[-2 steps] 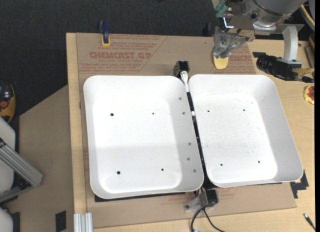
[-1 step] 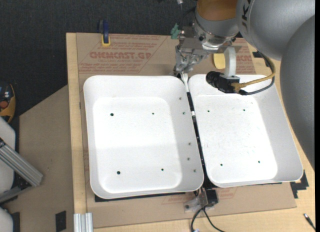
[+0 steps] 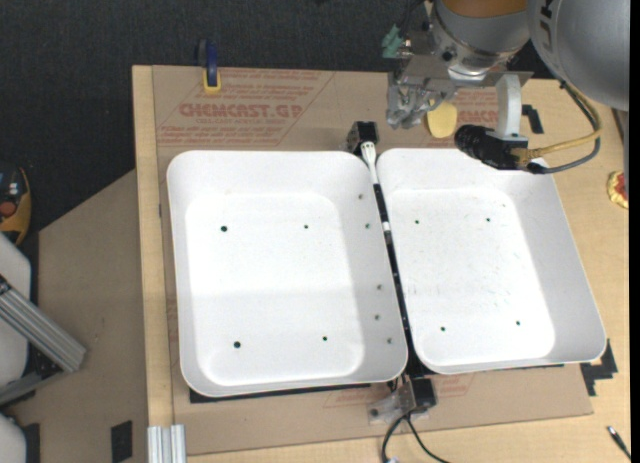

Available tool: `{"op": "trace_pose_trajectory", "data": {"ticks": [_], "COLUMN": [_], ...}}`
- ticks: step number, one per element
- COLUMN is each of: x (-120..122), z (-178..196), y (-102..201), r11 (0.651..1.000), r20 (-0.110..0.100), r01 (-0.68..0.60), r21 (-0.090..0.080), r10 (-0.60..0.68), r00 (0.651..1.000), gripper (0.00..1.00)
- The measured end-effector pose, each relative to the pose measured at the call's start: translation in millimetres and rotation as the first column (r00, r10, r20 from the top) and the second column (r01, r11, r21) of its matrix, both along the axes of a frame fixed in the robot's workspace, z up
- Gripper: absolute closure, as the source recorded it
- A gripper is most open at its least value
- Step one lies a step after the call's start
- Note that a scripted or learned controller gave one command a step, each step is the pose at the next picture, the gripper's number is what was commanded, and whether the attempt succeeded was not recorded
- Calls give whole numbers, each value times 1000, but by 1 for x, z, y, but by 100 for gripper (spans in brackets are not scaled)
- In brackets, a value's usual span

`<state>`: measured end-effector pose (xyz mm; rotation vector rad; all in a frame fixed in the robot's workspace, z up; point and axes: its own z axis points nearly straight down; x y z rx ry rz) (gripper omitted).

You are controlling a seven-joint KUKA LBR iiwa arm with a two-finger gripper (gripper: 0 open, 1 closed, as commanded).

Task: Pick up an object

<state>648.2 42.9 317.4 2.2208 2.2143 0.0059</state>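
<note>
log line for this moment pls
arm: above far edge of right bin | gripper: raised by a yellow object, hold unclear | left bin

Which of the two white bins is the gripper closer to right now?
The right bin: the gripper hangs just past its far-left corner; the left bin lies farther off.

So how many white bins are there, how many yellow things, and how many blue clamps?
White bins: 2, the left bin and the right bin
Yellow things: 1, the yellow thing beside the gripper
Blue clamps: 1, the blue clamp
Total: 4
</note>
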Motion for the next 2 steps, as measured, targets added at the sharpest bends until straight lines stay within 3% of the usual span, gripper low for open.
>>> {"op": "trace_pose_trajectory", "data": {"ticks": [1, 2], "x": [-19, 13], "z": [40, -40], "y": [-92, -54], "r11": [1000, 1000], "r20": [1, -15], "r01": [7, -6], "r21": [-4, 3], "r10": [-7, 6], "r00": [1000, 1000], "gripper": [100, 100]}}
